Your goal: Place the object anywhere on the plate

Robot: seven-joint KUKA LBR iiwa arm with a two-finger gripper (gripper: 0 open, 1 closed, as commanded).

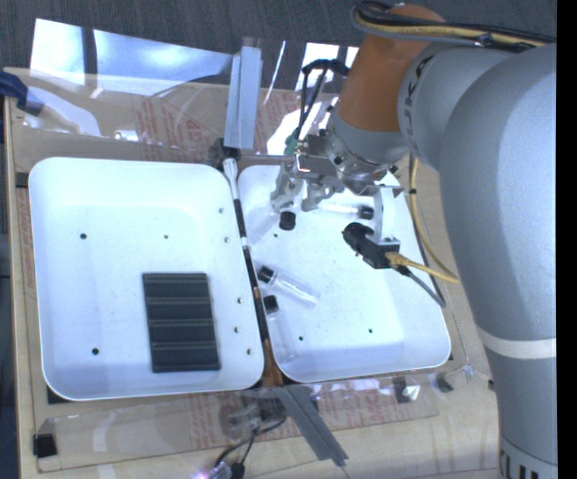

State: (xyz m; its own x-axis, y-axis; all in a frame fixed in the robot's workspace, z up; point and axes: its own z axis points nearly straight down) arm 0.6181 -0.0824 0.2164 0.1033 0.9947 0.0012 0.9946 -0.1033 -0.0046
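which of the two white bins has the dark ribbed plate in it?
The left shallow white bin: the dark ribbed rectangular plate lies in its lower middle. The right bin sits under the tool.

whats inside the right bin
A small clear object with black ends lies near the right bin's left wall. The gripper hangs over the bin's far part, and the arm hides the floor beneath it.
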